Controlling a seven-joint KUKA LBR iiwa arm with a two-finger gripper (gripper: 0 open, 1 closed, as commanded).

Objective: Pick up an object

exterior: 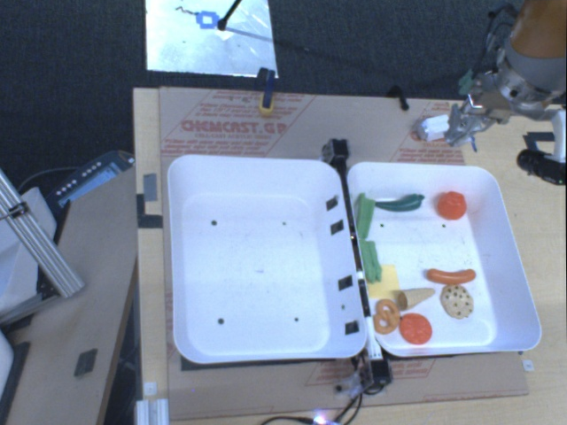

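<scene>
The right bin (505, 237) holds several toy foods. Along its far side lie a dark green pepper (399, 203) and a red tomato (451, 204). Green pieces (364, 216) lie along the left wall. Near the front sit a yellow cheese wedge (384, 283), a sausage (451, 275), an ice cream cone (414, 297), a cookie (457, 301), a pretzel (386, 315) and a second red tomato (415, 328). My gripper (456, 127) hangs at the upper right, beyond the right bin's far rim, over the cardboard and apart from all the objects.
The left bin (190, 184) stands beside the right one, joined by a black divider with clips (341, 228). Both rest on a cardboard sheet (230, 122). A reflective panel (208, 25) lies at the back, and a grey device (89, 175) and metal rail (35, 246) are at the left.
</scene>
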